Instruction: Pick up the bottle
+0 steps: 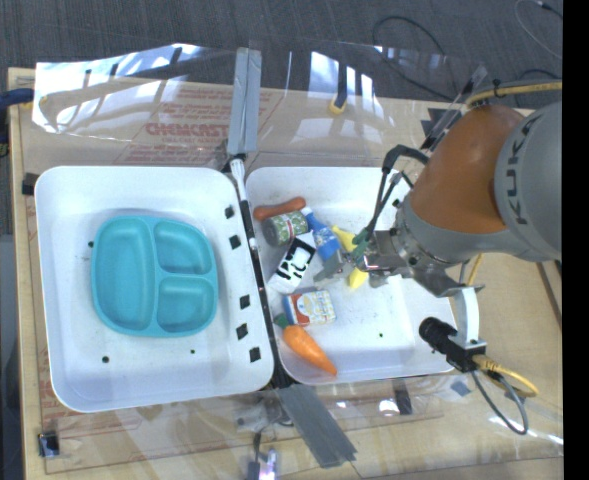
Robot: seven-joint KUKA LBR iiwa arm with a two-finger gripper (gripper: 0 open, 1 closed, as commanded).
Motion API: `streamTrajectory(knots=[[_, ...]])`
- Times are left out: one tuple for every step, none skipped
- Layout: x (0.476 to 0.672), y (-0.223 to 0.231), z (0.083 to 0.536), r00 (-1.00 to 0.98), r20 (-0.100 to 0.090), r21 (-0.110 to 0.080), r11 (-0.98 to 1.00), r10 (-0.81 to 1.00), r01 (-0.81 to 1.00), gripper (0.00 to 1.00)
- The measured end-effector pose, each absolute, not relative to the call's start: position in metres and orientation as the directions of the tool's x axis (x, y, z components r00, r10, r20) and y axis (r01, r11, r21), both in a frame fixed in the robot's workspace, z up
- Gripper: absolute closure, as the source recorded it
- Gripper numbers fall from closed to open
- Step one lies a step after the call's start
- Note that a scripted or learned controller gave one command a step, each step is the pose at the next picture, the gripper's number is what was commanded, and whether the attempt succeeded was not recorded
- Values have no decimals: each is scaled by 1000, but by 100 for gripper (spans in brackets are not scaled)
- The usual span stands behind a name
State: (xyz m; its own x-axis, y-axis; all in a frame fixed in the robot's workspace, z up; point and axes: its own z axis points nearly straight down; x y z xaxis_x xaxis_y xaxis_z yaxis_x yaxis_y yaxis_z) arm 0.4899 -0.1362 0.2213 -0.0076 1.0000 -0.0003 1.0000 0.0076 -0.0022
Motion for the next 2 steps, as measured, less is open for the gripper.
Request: streamTrajectory(knots=[[560,-142,243,-136,-2,1,136,991,991,0],[612,-168,163,66,-1,-1,-66,998,998,0]])
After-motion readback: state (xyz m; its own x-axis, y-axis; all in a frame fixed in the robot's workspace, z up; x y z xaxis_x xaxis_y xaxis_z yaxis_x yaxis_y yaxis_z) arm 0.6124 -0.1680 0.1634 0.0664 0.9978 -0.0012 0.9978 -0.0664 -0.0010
